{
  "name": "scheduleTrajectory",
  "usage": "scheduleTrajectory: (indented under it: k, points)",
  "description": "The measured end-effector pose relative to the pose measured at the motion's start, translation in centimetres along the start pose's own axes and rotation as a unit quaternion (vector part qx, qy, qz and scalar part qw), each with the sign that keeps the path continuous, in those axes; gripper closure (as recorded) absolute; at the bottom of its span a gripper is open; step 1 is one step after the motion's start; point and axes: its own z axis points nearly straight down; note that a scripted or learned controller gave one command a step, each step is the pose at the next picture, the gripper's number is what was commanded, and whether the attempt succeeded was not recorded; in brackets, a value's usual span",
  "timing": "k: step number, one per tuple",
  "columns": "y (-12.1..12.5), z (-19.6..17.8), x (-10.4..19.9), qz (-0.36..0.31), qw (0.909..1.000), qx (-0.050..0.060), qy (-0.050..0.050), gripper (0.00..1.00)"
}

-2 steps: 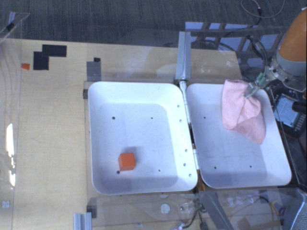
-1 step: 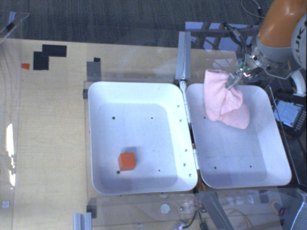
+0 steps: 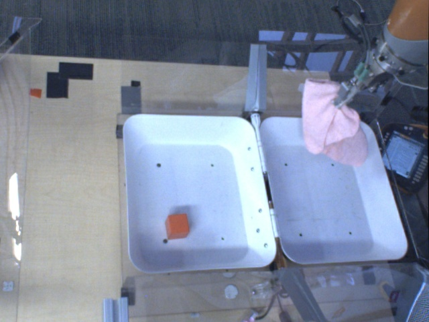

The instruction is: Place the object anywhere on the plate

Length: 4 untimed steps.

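Cube (image 3: 177, 226), orange, sits low in the left bin (image 3: 141, 180), well apart from the action. Pink cloth (image 3: 330, 124) hangs over the right bin's (image 3: 375, 240) far edge, pinched at its top corner by the gripper (image 3: 348, 94). Risk: thin pinch slips, cloth drops short. Arm (image 3: 405, 19) is high at far right, wrist angled down-left.

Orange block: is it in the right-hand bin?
No, the orange block lies in the left bin, near its front.
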Motion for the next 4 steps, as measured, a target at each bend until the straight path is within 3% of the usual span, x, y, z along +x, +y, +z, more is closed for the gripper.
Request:
scheduleTrajectory:
  k: [1, 2, 3, 4]
  points:
    - [0.0, 7.5, 0.5, 0.033, 0.9994, 0.003, 0.003, 1.0]
    - [-3.7, 16.8, -5.3, 0.08, 0.9968, 0.004, 0.002, 1.0]
    - [-5.6, 5.0, -5.5, 0.061, 0.9981, 0.001, 0.0, 1.0]
    - [-4.6, 6.9, -0.8, -0.014, 0.9999, 0.003, 0.002, 1.0]
